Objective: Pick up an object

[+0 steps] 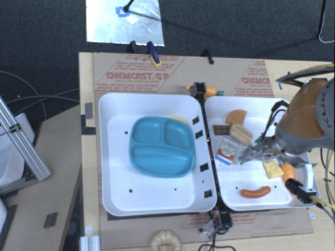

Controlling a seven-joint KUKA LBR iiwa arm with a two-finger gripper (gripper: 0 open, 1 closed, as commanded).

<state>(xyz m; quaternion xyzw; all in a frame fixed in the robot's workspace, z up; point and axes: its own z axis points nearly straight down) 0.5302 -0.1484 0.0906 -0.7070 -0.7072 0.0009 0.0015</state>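
Robot lab: clamped bench (131, 69), cables (47, 95)

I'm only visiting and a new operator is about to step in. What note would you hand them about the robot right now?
Gripper: low in the right bin, among the toy food; finger state unclear, nothing seen held.
Right bin items: bread roll, cracker, small carton, cheese wedge, carrot, sausage.
Left bin: blue divided plate.
Done: arm reached in. Left: grasp and lift one object.
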